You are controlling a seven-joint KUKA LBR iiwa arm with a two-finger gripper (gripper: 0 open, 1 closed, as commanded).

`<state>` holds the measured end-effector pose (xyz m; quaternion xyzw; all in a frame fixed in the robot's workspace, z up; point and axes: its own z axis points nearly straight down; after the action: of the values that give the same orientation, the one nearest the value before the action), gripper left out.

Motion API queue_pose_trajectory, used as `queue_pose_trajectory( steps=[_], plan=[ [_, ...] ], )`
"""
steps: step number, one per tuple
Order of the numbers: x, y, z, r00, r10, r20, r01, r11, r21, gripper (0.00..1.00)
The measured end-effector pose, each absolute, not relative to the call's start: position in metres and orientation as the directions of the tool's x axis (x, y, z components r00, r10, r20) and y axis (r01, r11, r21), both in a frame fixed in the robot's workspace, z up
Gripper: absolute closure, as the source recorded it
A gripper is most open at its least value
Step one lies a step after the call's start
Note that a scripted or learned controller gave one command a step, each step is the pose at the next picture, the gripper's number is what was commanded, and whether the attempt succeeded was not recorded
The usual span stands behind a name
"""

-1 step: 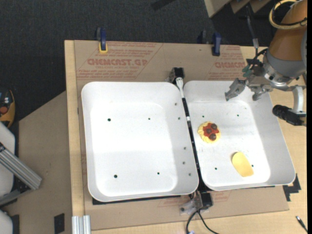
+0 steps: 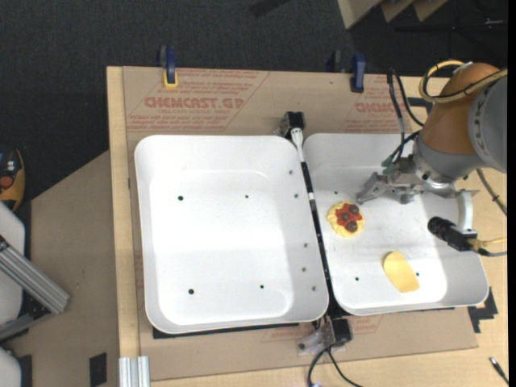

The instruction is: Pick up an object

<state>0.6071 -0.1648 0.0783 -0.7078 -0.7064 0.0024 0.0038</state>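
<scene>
I take the right bin (image 2: 451, 297) as my landmark. My gripper (image 2: 375, 190) hangs over its far half, reaching in from the bin's right side, with my grey arm and its orange band (image 2: 455, 107) above the bin's far right corner. My two fingers are spread apart, slanting down toward the bin floor, and nothing sits between them.

Just nearer the camera than my fingertips, on the bin's floor close to its left wall, lies a small round yellow piece with dark red spots on top (image 2: 346, 218). It is near my fingers, though I cannot tell whether they touch it. Nearer the bin's front edge, and a little to the right, lies a plain yellow lump (image 2: 401, 270), well apart from my hand.

Touching the right bin's left wall is the left bin (image 2: 153, 216), shallow and white, with small dark dots on its floor. A black strip (image 2: 310, 204) runs along the seam between them. Both bins rest on a tan board (image 2: 121, 135) with red printed lettering along its far edge, held there by two blue clamps (image 2: 168, 61). Past the board is dark carpet (image 2: 81, 22). Black cables (image 2: 399, 103) trail by the right bin's far right corner.
</scene>
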Motion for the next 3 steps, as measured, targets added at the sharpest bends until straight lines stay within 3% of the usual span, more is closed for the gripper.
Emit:
queue_pose_trajectory(
  steps=[1, 2, 3],
  plan=[
    [0.630, -0.129, 0.085, -0.004, 1.000, -0.001, 1.000, 0.004, 0.003, 0.00],
    [0.668, -0.083, 0.193, -0.007, 1.000, 0.000, 1.000, 0.007, 0.015, 0.00],
    [0.617, -0.136, 0.104, 0.005, 1.000, 0.001, 1.000, -0.005, -0.008, 0.00]
  ],
)
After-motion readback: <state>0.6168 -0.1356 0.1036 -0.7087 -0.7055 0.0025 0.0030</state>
